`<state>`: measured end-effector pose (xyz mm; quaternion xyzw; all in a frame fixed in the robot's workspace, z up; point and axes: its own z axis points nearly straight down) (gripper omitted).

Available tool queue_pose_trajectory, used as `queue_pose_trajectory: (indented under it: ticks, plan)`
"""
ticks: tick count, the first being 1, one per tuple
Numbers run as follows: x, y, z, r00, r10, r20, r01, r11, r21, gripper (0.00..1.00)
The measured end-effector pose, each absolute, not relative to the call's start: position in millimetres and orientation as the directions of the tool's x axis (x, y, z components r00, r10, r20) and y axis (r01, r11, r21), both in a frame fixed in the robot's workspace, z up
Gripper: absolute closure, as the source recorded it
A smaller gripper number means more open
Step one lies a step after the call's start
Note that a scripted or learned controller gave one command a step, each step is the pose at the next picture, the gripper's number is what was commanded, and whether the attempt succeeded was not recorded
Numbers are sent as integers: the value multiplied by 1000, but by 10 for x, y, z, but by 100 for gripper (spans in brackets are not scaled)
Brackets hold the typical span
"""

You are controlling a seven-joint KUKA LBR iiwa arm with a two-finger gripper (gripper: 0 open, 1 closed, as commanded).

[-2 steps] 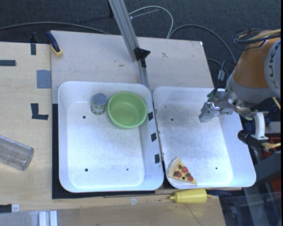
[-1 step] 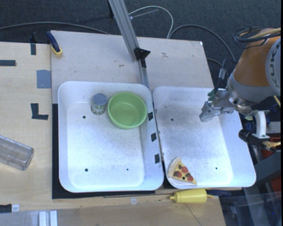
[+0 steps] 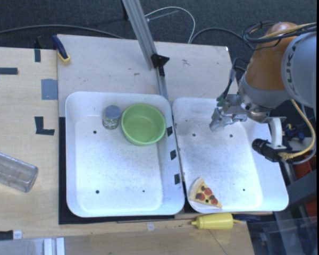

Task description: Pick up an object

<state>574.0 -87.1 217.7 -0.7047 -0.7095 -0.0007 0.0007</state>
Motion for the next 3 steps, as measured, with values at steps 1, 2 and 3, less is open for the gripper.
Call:
queue_pose_trajectory:
  ticks: [1,2,3]
  plan:
    - [5887,-393,2174,-7,1000,2,1000,7,-1,100]
    - [5886,56,2226,-6,1000,1,1000,6,-2,100]
    - [5943,702,2272,-9,1000,2,1000,9,-1,100]
